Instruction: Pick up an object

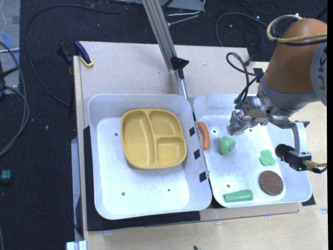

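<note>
- Camera view: the gripper (235, 128) hangs over the right bin (299, 191), near its upper middle, just above and to the right of a green rounded piece (226, 146). Nothing sits between its fingers; whether they are spread or closed I cannot tell at this size.
- Camera view: the step in hand looks like the approach, the arm (294, 61) poised above the bin with no grasp made. The green rounded piece is the nearest candidate, lying on the bin floor apart from the fingers.
- Camera view: other choices in the same bin are an orange sausage (204, 135) at the left wall, a small green piece (267, 158) to the right, a brown disc (271, 183) lower right, and a green bar (238, 195) near the front edge.
- Camera view: the next move probably calls for a short shift down and to the left, then a straight descent so the fingers straddle the green rounded piece.
- Camera view: that piece has open floor all round it, so there is room. The sausage hugs the wall, and the bar lies close to the front rim, both tighter.
- Camera view: the left bin (104, 139) holds a yellow divided plate (154, 138); both bins rest on the desk (125, 66).
</note>
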